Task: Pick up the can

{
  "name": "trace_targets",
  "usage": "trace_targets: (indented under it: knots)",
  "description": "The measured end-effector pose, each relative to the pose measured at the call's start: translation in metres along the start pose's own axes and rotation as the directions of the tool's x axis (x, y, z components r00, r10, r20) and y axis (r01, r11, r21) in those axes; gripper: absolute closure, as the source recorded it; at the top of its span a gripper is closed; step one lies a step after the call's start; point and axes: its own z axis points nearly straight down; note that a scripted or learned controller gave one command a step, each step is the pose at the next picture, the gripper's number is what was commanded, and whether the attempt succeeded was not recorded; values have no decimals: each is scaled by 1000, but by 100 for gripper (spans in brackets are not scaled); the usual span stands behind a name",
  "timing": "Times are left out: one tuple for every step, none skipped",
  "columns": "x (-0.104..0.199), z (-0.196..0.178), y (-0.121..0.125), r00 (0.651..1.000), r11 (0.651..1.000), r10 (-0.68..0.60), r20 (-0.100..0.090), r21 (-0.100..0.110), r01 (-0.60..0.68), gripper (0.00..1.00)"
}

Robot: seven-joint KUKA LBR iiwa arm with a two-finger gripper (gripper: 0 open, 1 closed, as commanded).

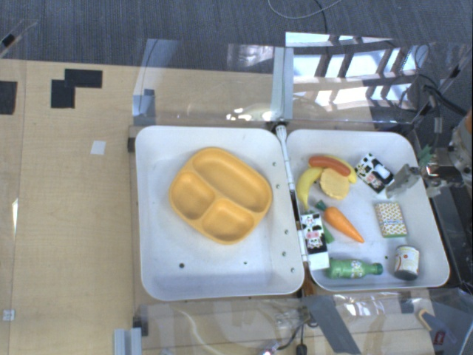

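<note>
I am only starting to reach, my gripper waits at the right bin's edge and I cannot tell its grip, the can stands below it near the corner, so next I must go down to it

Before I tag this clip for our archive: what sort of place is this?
Probably a robot lab test bench: two shallow white bins side by side, toy food such as a carrot beside a small can, and clear shield panels around them.
</note>
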Motion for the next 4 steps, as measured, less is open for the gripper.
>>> trace_targets:
  knots:
    - [-33,-144,-2,956,956,293,0,-2,-293,0]
    - [4,-129,-18,998,998,69,0,-1,-69,0]
    - [4,-141,-17,998,998,63,2,-7,-63,100]
    - [4,-141,-16,998,998,63,2,-7,-63,0]
